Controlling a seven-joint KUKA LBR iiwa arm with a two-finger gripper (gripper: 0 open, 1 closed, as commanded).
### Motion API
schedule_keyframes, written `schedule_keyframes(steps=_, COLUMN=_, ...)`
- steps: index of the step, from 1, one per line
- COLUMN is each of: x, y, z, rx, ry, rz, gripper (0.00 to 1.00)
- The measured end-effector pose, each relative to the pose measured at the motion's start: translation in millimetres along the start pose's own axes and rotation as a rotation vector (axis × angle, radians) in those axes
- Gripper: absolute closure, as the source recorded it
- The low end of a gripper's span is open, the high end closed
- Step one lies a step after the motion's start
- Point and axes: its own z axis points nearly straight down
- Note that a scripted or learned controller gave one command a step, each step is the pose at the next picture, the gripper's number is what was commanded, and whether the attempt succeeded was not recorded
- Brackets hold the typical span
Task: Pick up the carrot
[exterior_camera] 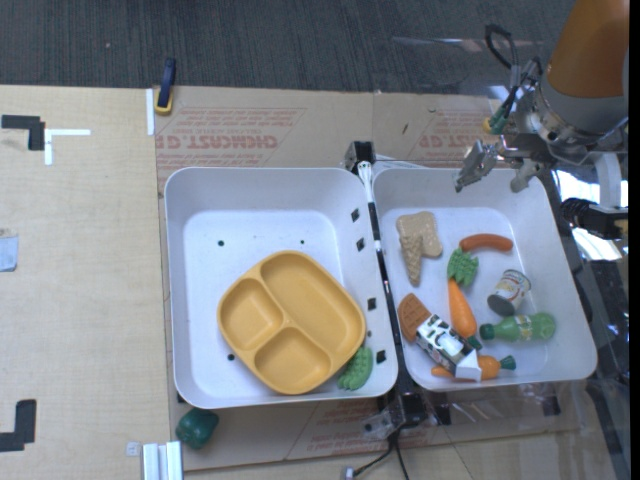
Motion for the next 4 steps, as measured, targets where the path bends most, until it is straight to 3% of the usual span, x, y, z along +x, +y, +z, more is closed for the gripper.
schedule_keyframes(steps=1, x=9, y=-9, z=140, rx=-0.001, ry=0.001, rz=-0.221, gripper=0.00)
schedule_keyframes(steps=2, x=5, y=-66, z=171, rx=-0.016, ry=-0.001, rz=-0.297, gripper=0.00)
schedule_keyframes(steps=3, x=-6, y=-107, z=178, rx=-0.001, ry=0.003, rz=0.053, gripper=0.00)
schedule_keyframes(steps=4, x=-7, y=-106, z=169, rx=-0.003, ry=0.002, rz=0.059, gripper=1.00)
